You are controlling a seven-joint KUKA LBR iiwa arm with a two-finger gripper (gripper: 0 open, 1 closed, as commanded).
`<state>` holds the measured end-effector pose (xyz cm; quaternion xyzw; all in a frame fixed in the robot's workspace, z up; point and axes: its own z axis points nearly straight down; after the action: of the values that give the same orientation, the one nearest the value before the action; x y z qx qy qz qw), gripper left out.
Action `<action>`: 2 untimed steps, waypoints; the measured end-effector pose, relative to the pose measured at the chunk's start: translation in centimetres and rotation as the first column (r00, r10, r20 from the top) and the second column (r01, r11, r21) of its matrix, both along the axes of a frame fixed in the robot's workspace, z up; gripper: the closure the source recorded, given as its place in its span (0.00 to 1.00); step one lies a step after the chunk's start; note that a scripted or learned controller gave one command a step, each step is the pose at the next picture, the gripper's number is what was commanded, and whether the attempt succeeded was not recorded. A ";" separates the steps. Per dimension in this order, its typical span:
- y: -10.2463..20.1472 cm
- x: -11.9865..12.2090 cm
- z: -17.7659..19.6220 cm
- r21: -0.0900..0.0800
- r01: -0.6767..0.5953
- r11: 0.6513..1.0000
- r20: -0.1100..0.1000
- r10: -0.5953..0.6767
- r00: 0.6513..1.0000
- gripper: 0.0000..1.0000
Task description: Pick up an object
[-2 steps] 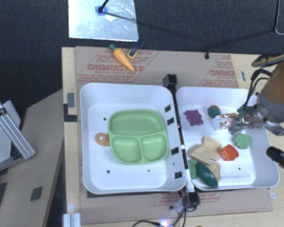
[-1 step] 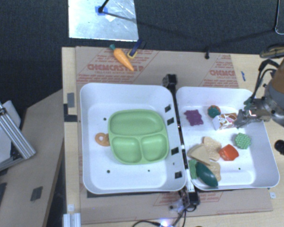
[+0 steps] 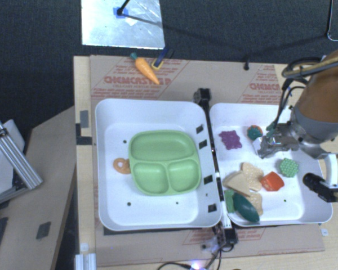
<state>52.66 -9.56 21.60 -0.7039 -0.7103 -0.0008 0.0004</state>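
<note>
Gripper (image 3: 268,146) low in right bin (image 3: 312,210), jaw state unclear.
You risk closing between teal ball (image 3: 254,132) and green ball (image 3: 289,167), grasping nothing.

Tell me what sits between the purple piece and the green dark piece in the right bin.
In the camera view, the tan bread-like pieces lie between the purple piece and the dark green piece, beside a red piece.

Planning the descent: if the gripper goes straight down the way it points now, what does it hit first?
Probably bare floor of the right bin. The gripper hangs between the teal ball, the green textured piece and the purple piece. Depth is unclear from this slant.
</note>
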 end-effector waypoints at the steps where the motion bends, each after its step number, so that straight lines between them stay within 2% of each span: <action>1: 6.3 -0.8 0.8 0.001 -0.002 1.000 0.001 0.002 1.000 1.00; 2: 12.2 -1.5 1.6 0.001 -0.003 1.000 0.001 0.003 1.000 1.00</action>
<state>51.12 2.68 23.20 -0.7030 -0.7112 -0.0015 0.0003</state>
